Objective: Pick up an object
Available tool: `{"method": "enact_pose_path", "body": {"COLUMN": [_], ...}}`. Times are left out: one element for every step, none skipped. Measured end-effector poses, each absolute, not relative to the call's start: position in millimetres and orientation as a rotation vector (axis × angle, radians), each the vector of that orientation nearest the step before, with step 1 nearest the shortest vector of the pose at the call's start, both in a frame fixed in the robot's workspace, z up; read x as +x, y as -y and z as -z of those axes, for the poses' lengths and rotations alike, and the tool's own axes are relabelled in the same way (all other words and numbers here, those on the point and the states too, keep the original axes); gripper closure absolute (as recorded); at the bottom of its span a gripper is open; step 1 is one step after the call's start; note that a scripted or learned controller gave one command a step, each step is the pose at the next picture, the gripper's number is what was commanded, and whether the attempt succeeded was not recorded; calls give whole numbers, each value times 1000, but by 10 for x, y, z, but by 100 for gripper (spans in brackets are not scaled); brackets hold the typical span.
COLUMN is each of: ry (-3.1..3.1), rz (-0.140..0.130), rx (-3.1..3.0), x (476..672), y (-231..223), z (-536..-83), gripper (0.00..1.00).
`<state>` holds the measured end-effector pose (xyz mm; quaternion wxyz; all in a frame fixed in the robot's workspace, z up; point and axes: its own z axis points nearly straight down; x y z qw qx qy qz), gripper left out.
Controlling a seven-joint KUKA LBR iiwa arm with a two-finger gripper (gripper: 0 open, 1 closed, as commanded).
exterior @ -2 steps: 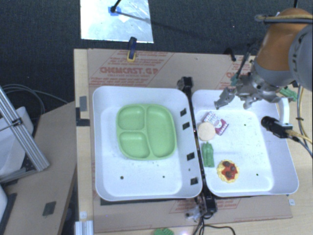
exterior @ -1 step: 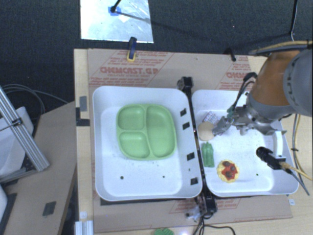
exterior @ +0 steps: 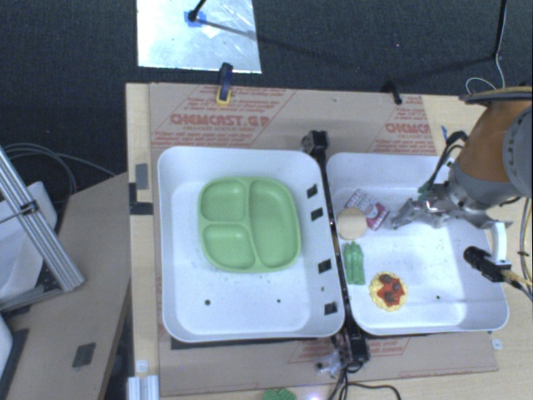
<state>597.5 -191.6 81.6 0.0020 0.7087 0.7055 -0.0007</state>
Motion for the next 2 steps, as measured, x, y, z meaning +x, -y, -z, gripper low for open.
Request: {"method": "enact_pose_path", "body": {"ry": [-2226, -2216], "rz": [-7, -2], "rx": [2209, 2219], "x": [6484, 6406], "y": [1514, 2095], "z": [-859, -858], "gripper": [0, 0]}}
